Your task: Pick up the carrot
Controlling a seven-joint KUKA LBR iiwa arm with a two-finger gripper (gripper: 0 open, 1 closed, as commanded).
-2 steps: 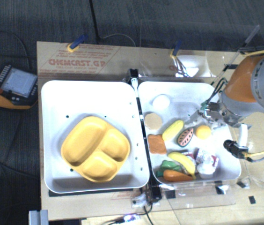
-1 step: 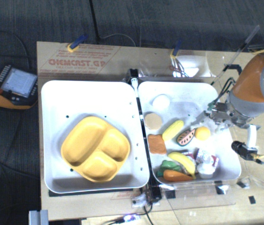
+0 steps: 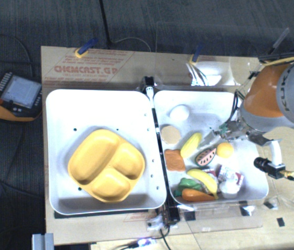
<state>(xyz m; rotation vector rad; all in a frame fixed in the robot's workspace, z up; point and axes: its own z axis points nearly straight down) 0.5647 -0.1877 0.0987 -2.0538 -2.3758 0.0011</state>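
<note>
Two white bins side by side on bench. Left bin (image 3: pixel 58 119) carries yellow tray (image 3: pixel 106 164) alone. Right bin (image 3: pixel 209 99) carries all food. Carrot (image 3: pixel 196 195) lies flat at near edge of right bin, toward its near-left corner, touching banana (image 3: pixel 203 179) and green piece (image 3: pixel 185 183). Gripper (image 3: pixel 223 133) sits over bin centre, near lemon (image 3: pixel 224 150), well apart from carrot. Finger state: cannot tell. Nothing seen between fingers. Judgement: crowding leaves little room; approach from above likely needed.

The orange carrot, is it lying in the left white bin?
No, the orange carrot lies in the right white bin, near its front edge beside the banana.
</note>
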